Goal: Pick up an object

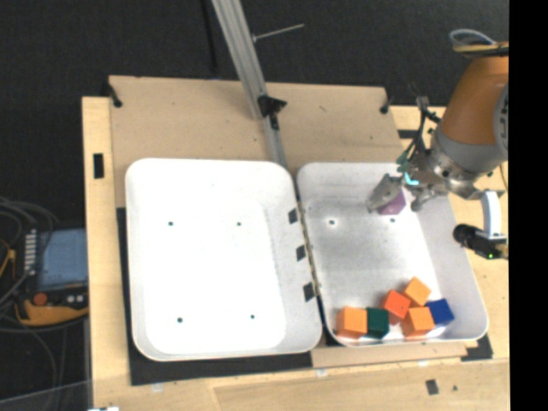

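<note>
Camera view: your fingers (397, 193) straddle a purple object (393, 202), closure unclear; it may slip free.

No legible text, label, brand, number or sign is showing anywhere on the bench (240, 101), either bin (214, 174) or the arm (475, 101). Any markings present are reading as too small to make out.

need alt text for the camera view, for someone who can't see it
A grey and orange robot arm reaches in from the right, its pincer at a small purple object in the right white bin. Orange, green and blue blocks cluster at that bin's near edge; the left white bin sits beside it.
</note>
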`<move>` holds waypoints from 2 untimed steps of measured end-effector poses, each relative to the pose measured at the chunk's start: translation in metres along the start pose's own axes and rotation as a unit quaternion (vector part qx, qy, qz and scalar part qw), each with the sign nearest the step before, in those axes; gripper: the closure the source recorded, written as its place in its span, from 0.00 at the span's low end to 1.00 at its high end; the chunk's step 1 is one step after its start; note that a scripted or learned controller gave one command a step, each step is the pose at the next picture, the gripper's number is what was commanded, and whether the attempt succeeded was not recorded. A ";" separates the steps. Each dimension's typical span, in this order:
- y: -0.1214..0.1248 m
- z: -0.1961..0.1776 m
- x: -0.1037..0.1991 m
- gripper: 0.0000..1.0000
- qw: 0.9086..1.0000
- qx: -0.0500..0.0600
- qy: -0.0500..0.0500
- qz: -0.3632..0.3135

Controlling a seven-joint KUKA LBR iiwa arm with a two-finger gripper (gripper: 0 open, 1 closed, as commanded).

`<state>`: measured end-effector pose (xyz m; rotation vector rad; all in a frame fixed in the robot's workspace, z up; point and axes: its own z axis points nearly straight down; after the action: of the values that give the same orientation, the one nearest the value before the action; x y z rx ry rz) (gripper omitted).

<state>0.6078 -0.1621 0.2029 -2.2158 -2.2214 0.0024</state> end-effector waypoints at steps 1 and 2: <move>0.001 -0.003 0.000 0.00 1.000 -0.002 -0.001 0.000; -0.008 0.055 -0.004 0.00 1.000 0.001 -0.002 0.002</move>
<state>0.5994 -0.1665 0.1477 -2.2209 -2.2190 0.0077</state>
